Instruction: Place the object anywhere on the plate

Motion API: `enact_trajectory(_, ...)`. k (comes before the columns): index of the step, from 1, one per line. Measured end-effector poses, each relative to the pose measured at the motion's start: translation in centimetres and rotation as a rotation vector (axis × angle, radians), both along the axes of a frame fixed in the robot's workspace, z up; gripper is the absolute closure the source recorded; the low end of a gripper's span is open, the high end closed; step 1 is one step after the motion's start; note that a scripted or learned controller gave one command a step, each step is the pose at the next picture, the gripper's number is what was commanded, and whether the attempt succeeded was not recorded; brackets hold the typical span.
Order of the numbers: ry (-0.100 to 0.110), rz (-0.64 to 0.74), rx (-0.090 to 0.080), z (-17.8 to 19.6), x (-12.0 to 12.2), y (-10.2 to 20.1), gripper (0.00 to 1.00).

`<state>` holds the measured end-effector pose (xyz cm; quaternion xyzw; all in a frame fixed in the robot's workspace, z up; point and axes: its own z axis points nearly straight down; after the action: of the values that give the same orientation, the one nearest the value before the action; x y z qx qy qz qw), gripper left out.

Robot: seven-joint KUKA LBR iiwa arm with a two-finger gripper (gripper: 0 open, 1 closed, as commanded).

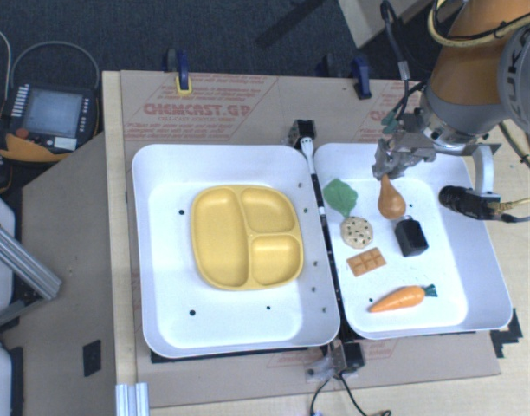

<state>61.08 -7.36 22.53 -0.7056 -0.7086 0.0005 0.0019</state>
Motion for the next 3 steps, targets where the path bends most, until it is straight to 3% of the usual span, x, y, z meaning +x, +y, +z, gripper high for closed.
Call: enact_trajectory(3,-0.002,0.002,0.001,1.1,-4.2,13.9,1.0)
